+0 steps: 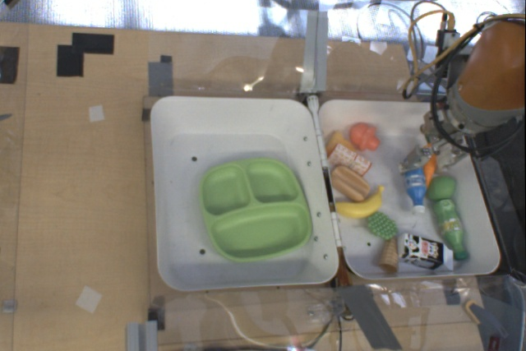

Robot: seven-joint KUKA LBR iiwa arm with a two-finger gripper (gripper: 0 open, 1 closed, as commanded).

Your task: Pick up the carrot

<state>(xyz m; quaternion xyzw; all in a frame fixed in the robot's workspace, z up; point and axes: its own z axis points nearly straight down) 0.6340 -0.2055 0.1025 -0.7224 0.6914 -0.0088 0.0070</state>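
The carrot point(430, 170) is a small orange piece in the right bin point(485, 259), lying near its right side between a blue-and-white bottle point(415, 191) and a green round fruit point(442, 187). My gripper point(436, 147) hangs just above the carrot's upper end, under the grey arm with its orange band point(491, 66). The wrist and its cables hide the gripper's tips, and I cannot tell whether it touches the carrot.
The right bin also holds a red tomato point(364, 136), a hot dog point(349, 183), a banana point(362, 208), a green cone point(382, 236), a milk carton point(426, 251) and a green bottle point(451, 228). A green divided plate point(256, 208) lies in the left bin point(177, 177).
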